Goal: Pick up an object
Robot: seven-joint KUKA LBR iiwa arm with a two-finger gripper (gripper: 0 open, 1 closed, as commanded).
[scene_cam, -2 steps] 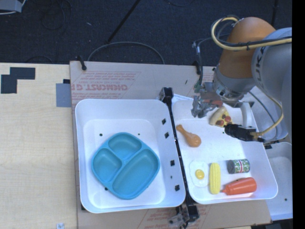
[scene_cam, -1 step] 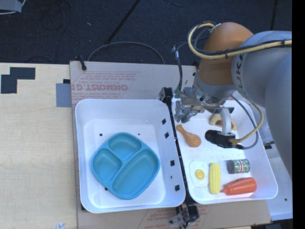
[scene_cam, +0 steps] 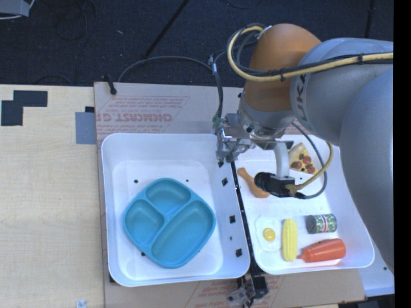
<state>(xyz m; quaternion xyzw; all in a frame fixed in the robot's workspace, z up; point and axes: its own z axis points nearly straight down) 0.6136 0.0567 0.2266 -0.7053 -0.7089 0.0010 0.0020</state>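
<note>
While the arm (scene_cam: 302, 88) overhangs, corn (scene_cam: 289, 239), egg (scene_cam: 269, 235) and can (scene_cam: 321, 223) lie close together.

Arm reaching over two white bins on the tabletop (scene_cam: 45, 191)

An orange spoon (scene_cam: 252, 181), corn cob (scene_cam: 289, 239) and fried egg (scene_cam: 268, 234) lie in the right bin (scene_cam: 359, 236); a blue divided plate (scene_cam: 169, 222) sits in the left bin (scene_cam: 115, 153).

Blue divided plate (scene_cam: 169, 222); yellow corn (scene_cam: 289, 239); orange carrot (scene_cam: 323, 251); white bins (scene_cam: 115, 165).
</note>
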